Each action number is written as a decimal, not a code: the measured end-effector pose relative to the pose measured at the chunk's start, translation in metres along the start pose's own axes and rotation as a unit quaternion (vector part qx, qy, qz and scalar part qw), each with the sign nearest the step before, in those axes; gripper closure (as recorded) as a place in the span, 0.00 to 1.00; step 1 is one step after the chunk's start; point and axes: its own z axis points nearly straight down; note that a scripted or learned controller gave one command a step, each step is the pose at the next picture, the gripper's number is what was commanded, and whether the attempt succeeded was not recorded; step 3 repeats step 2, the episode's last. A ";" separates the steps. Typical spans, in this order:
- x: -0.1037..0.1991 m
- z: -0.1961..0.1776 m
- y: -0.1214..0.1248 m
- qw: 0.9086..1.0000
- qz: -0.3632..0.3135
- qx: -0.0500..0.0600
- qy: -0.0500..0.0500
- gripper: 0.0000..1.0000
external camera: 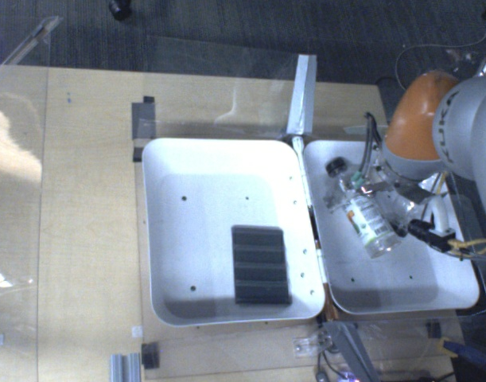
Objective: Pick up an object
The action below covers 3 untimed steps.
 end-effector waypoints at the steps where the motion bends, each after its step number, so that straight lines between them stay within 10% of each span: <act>1: 0.001 -0.011 0.002 1.000 -0.001 -0.002 0.000 1.00; 2: 0.035 -0.097 0.070 0.994 -0.106 0.004 0.003 1.00; 3: 0.035 -0.097 0.070 0.994 -0.106 0.004 0.003 1.00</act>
